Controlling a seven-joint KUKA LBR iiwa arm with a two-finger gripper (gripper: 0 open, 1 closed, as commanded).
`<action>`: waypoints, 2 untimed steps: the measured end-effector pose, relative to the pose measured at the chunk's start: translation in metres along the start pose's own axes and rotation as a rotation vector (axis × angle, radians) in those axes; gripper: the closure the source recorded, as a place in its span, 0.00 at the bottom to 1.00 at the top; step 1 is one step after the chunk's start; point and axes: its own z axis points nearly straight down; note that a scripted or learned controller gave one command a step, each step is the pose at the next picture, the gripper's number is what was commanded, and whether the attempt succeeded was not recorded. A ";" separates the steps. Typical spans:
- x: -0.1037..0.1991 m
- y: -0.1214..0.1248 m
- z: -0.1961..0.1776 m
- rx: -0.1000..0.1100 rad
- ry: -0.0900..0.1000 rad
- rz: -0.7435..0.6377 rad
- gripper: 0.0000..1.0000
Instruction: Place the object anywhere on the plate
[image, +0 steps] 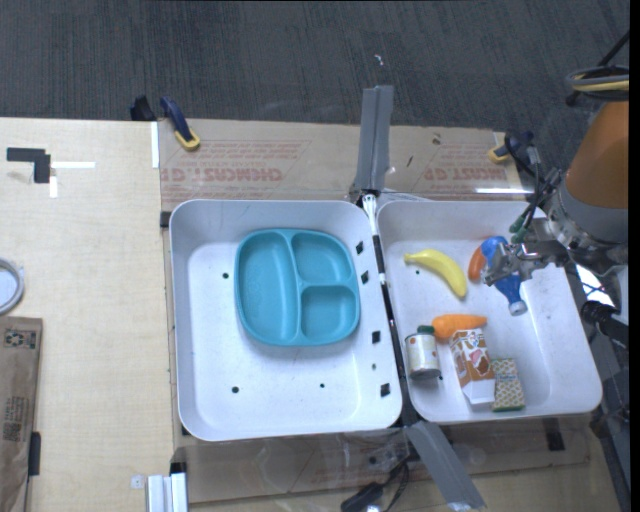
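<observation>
Hovering end effector (507, 262), grip unclear | banana (440, 268) beside | plate (297, 287) apart

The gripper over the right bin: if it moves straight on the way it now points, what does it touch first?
The gripper seems to point down and left into the right bin. The blue and orange object sits right at its tip, so probably that comes first; depth is unclear.

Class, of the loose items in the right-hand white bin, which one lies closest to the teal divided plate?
The small silver can: it stands by the bin's left wall, left of the yellow banana and orange carrot.
</observation>
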 end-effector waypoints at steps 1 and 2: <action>0.109 0.032 -0.071 -0.002 0.001 0.263 1.00; 0.167 0.047 0.013 0.000 0.001 0.237 1.00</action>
